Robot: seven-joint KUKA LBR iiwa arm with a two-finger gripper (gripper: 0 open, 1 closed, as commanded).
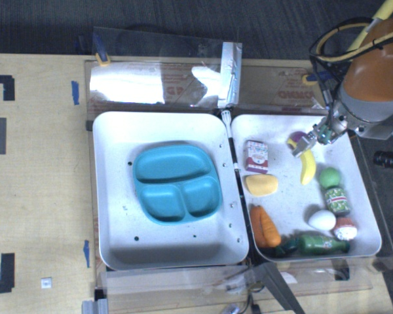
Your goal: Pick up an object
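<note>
The right bin [360, 175] holds several toy foods. A small purple piece [295, 139] lies at its upper middle, with a yellow banana [307, 167] just below it. My gripper [319, 136] hangs at the end of the grey and orange arm, right beside the purple piece and above the banana's top end. Whether it touches either one is too small to tell. Further down lie a red-and-white carton [256, 156], a yellow lemon [261, 185], a carrot [266, 226], a white egg [323, 220] and a green bottle [316, 244].
The left bin [111, 149] carries a blue divided plate [177, 180]. A green-capped can [336, 196] and a red-and-white item [346, 231] sit by the right bin's right wall. Yellow and black cables [344, 41] loop above the arm. A clear plastic sheet [164, 77] stands behind the bins.
</note>
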